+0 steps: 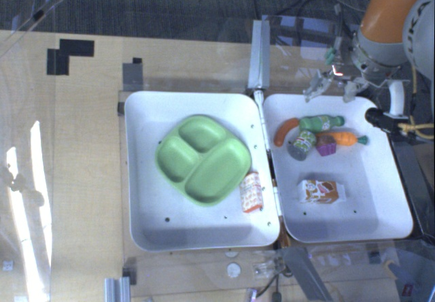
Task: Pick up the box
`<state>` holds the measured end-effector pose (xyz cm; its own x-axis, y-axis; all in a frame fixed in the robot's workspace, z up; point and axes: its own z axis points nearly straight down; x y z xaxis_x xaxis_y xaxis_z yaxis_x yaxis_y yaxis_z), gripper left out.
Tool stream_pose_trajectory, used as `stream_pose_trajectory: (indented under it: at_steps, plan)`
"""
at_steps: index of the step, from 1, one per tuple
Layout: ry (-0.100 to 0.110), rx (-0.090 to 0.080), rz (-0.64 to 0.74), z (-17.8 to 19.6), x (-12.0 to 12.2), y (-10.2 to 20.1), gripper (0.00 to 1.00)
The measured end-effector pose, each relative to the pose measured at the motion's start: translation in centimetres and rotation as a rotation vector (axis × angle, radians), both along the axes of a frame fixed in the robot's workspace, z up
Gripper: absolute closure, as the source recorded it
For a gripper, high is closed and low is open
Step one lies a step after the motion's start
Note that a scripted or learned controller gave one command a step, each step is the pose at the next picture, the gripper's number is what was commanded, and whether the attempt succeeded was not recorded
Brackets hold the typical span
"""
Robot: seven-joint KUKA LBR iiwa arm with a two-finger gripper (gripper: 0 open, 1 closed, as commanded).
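A: Where is the gripper [332,88]?
B: Above the right bin's [380,212] far rim, fingers spread and holding nothing; the box [320,191] lies flat, well apart from it.
A: And the left bin [146,226]?
B: A green divided plate [203,158]; a small packet [251,192] just beside it.

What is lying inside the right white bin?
The right white bin holds a small box, a green bottle, a carrot, an orange sausage-like piece, a can and a purple item. What lies under the clustered items is hidden.
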<state>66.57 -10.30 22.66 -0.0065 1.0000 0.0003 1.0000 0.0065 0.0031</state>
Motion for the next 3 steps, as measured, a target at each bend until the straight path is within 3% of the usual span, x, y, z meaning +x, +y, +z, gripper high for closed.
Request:
stream_pose_trajectory:
  at_steps: [1,2,3]
  plan:
    - [-0.029,-0.005,0.142,-10.9,-0.7,0.7,0.0]
    - [-0.052,-0.014,0.237,-11.5,-1.7,0.3,0.0]
    - [-0.008,-0.002,0.247,-13.8,-0.9,1.3,0.0]
